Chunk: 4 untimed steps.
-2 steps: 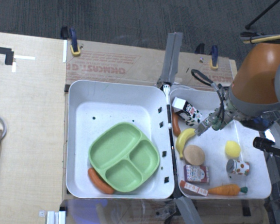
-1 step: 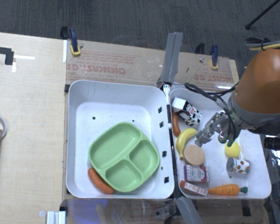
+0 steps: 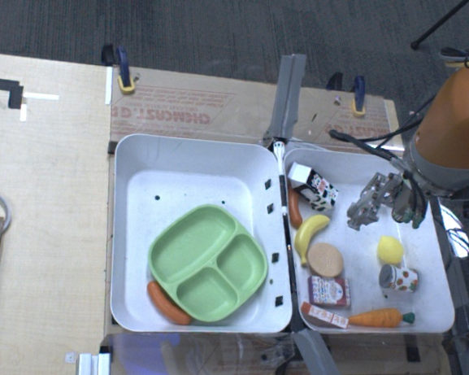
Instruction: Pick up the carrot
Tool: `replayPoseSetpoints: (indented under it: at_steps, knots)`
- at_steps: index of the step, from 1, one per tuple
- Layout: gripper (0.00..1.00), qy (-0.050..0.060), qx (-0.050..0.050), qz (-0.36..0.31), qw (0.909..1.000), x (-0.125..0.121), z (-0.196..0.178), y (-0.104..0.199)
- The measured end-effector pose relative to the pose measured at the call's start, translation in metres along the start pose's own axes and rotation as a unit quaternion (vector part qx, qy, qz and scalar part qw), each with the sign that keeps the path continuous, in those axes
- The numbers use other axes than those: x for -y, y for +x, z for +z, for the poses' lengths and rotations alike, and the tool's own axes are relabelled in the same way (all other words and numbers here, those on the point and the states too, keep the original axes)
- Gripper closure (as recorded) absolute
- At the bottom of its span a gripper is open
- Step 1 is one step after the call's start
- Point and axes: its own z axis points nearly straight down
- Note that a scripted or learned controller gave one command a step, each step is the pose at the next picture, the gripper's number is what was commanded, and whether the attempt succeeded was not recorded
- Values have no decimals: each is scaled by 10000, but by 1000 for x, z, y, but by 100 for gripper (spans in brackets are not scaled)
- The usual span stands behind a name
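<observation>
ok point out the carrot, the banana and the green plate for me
carrot (image 3: 376, 318), camera view, middle of its orange body
banana (image 3: 309, 234), camera view, middle of its yellow curve
green plate (image 3: 191, 237), camera view, bare floor of its upper left compartment

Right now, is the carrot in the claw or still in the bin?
In the bin: the carrot lies flat, apart from the claw.

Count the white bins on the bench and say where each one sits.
2. The left shallow white bin holds a green divided plate. The right shallow white bin beside it holds the orange carrot, near its front edge.
</observation>
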Motion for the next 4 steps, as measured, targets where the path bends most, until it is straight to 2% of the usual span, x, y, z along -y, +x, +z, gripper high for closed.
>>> replayPoseSetpoints:
  at_steps: [1,2,3,4]
  knots:
    - [100,-2,22,-1435,9897,72,-23,-47]
    - [100,-3,20,-2548,9670,112,-170,-32]
    - [100,-14,2,-2775,9607,84,-32,-104]
    - [100,-5,27,-3288,9444,76,-205,-130]
